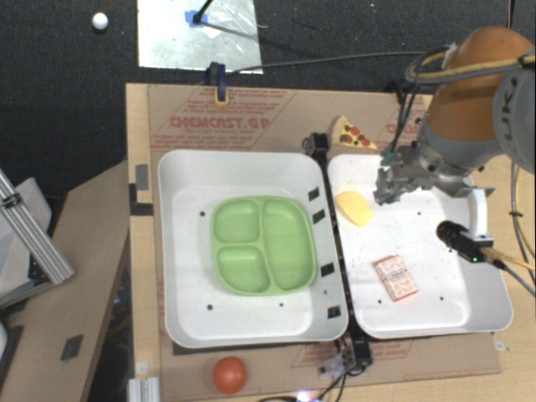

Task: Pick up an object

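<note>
In the right bin (494, 308) lie a yellow lemon-shaped object (353, 208) near its left wall and a small pink patterned box (395, 277) toward the front. My gripper (387, 193) hangs over the back of the right bin, just right of the yellow object and a little above it. Nothing is visible between its fingers. The left bin (180, 308) holds a green divided tray (263, 244).
A toy pizza slice (353, 134) lies on the cardboard behind the right bin. A red-orange ball (229, 374) sits on the bench in front of the left bin. A blue-and-yellow clamp (218, 83) stands at the cardboard's back edge.
</note>
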Controlling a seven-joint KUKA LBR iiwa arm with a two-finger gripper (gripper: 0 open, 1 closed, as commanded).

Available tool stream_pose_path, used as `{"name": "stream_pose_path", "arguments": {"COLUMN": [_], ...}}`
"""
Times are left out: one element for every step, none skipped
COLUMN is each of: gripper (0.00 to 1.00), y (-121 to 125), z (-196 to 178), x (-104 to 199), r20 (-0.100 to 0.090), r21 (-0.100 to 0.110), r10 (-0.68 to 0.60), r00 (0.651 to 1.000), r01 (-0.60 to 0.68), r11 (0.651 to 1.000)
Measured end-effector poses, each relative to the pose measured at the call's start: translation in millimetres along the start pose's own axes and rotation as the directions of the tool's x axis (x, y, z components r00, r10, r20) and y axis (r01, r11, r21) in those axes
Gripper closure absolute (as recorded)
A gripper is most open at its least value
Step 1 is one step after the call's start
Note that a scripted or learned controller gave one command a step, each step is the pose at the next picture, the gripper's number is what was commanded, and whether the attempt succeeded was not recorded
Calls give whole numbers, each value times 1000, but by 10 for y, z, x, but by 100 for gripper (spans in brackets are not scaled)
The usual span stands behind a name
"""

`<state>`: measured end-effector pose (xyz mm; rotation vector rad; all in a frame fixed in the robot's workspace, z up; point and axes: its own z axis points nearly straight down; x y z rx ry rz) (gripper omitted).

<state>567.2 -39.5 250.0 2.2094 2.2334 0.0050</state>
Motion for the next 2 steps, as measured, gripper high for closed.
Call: {"name": "stream_pose_path", "arguments": {"gripper": [100,100], "y": [-58,-74], "z": [-44,118], "x": [583,1171], "r20": [0,0], "r21": [0,3], "r10": [0,0], "r00": [1000,1000], "r01": [0,0], "r11": [1000,1000]}}
